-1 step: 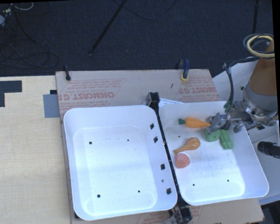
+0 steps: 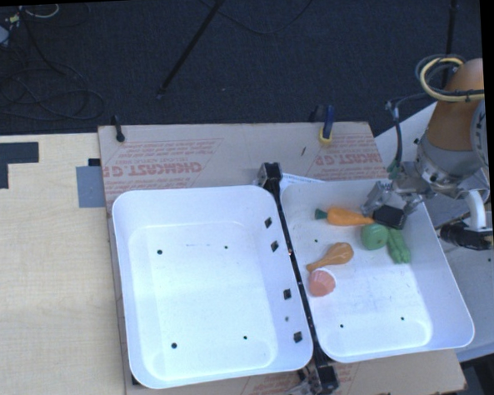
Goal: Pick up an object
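Observation:
The right bin (image 2: pixel 442 318) holds an orange carrot with a green top (image 2: pixel 345 217), a tan drumstick-shaped toy (image 2: pixel 334 256), a pink round piece (image 2: pixel 322 285), a round green piece (image 2: pixel 374 236) and a longer green piece (image 2: pixel 399 247). My gripper (image 2: pixel 381 199) hangs over the bin's upper right part, just right of the carrot's thick end and just above the round green piece. I see nothing held in it.
The left bin (image 2: pixel 124 242) lies beside the right one, with a black clip strip (image 2: pixel 286 265) along their shared wall. Both rest on a cardboard sheet (image 2: pixel 178 159). The arm's orange band (image 2: pixel 465 83) rises at the right edge.

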{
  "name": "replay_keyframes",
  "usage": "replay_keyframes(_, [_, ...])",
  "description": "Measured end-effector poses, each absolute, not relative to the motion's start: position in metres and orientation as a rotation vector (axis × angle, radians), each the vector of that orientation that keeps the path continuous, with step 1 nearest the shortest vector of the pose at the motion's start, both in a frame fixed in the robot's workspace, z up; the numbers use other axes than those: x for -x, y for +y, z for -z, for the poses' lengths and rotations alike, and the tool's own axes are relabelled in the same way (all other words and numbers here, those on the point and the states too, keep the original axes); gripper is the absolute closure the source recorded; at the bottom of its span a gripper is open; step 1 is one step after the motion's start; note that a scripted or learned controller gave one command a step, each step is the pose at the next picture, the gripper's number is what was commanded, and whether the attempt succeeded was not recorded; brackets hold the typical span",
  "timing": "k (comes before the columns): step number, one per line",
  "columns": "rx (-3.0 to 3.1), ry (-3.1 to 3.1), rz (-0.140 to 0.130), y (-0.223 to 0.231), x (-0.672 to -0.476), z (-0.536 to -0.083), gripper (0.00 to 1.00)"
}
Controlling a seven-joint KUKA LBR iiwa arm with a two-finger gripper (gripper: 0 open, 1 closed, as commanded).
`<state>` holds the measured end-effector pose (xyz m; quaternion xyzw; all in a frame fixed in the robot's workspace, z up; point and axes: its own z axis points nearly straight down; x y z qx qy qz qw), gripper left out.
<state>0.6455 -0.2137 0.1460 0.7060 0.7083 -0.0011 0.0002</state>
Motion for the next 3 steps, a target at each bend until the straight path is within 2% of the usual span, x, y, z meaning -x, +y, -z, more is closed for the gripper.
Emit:
replay_keyframes(1, [-2.224, 2.231, 0.006, -0.136, -0.616, -0.084, 0.0])
replay_keyframes(2, [-2.217, 2.228, -0.001, -0.084, -0.632, -0.088, 0.0])
replay_keyframes(3, [-2.225, 2.228, -0.002, -0.023, -0.639, -0.148, 0.0])
